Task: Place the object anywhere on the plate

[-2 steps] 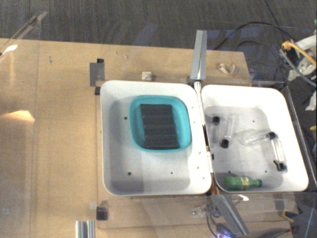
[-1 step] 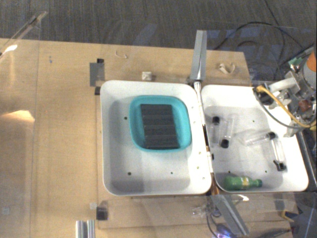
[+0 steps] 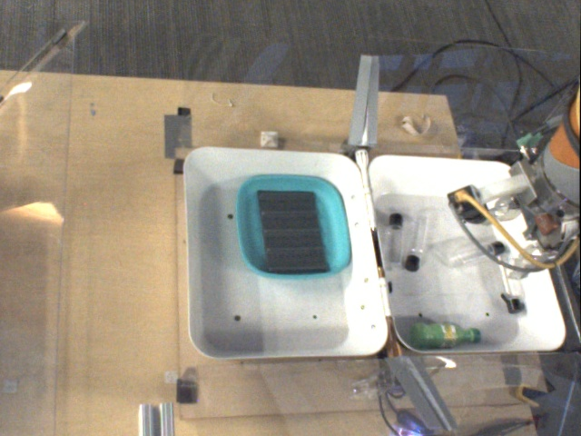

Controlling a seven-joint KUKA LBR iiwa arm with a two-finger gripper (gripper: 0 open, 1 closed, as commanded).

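Note:
A teal plate [image 3: 338,216] with a dark ribbed slab on it lies in the left bin [image 3: 211,271], toward the bin's back. A green bottle [image 3: 443,335] lies on its side at the front edge of the right bin [image 3: 472,307]. Something clear and hard to make out [image 3: 434,242] rests near the middle of that bin. My gripper [image 3: 545,227] hangs over the right bin's right side, well behind and to the right of the bottle, with looped yellow and black cables [image 3: 486,221] in front of it. Nothing shows in its grasp.
A grey metal bar [image 3: 366,107] rises behind the seam between the bins. Small black studs [image 3: 411,262] dot the right bin's floor. A black bracket [image 3: 179,134] stands on the wooden bench at the back left, and clamps sit at the front edge.

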